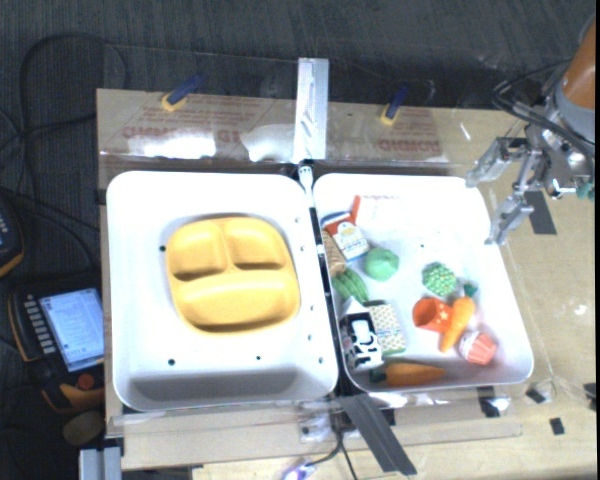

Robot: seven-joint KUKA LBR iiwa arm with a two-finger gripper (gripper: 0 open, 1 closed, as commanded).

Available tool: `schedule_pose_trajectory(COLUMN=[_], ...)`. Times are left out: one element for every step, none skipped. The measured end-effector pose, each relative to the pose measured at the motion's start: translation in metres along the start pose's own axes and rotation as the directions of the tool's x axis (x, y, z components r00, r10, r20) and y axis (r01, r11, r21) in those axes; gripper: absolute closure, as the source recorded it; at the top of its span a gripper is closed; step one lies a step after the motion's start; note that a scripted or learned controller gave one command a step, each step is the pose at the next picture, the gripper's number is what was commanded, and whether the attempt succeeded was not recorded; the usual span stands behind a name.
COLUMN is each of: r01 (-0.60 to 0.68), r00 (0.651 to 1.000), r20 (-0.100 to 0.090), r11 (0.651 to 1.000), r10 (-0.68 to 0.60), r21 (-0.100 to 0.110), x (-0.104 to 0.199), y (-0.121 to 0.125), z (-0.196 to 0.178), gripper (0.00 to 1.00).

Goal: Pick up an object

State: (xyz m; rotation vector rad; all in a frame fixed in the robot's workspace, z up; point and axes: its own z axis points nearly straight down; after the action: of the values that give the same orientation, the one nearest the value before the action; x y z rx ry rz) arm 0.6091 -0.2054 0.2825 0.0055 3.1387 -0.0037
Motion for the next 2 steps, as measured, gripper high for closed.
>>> schedule_pose_trajectory(r01=[0.089,-0.021], r00=[0.996,1.0], r20=[0.001,0.014], r11=[0.996,1.0], r10=[-0.089,0.021], r21=[0.001,0.002], x=[0.024,0.069], y=[-0.018,-0.012], z=[0.183,0.191], gripper=[0.0,0.0])
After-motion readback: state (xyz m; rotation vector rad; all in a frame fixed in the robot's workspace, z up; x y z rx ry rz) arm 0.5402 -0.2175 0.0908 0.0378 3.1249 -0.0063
